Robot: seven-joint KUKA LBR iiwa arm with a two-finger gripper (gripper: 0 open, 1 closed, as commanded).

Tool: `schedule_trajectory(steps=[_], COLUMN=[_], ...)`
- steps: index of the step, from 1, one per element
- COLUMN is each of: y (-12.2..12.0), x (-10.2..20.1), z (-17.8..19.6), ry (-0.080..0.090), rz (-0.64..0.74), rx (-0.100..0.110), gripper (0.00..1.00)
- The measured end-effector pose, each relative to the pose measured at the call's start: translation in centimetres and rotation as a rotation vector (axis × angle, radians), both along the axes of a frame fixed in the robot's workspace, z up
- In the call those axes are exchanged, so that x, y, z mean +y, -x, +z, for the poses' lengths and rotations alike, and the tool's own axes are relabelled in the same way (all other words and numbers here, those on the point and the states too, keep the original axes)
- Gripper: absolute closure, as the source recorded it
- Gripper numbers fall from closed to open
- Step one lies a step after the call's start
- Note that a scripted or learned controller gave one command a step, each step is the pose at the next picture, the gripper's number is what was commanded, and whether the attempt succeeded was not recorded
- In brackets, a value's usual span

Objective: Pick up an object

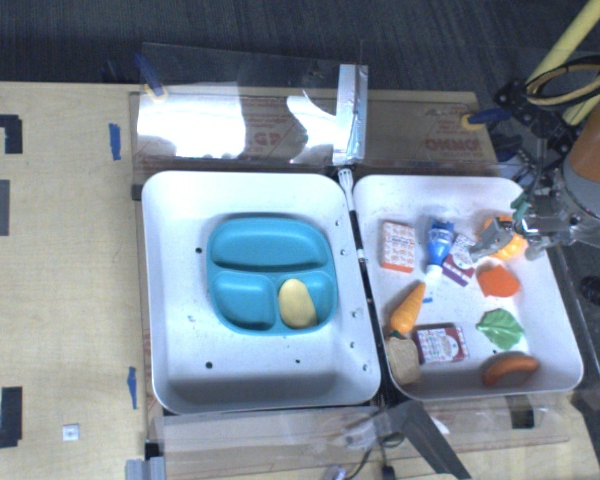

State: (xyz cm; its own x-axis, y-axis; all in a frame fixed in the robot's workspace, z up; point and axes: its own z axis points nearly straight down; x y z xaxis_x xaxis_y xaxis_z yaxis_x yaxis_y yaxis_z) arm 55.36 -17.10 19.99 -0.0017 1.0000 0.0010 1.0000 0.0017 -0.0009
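We cannot tell how the jaws stand, for the grey two-finger gripper (521, 226) is a small blur at the right bin's far right edge, just above a small orange piece (510, 249) lying by a flat orange-red round item (498, 282). In that shallow white right bin (570, 338) we also see an orange toy carrot (408, 308), a green leaf-shaped piece (501, 327) and a red-and-white printed packet (398, 245). The shallow white left bin (170, 268) holds a blue divided plastic tray (260, 258) with a yellow egg-shaped object (297, 303) in its lower right compartment.

Divided tray (270, 243) in left bin (170, 298); toy carrot (408, 308) in right bin (565, 343).
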Motion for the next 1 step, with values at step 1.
schedule_trajectory(steps=[1], y=[-5.02], x=[6.01], z=[-9.82], ry=[0.005], rz=[0.155], rx=[-0.019], gripper=[0.00])
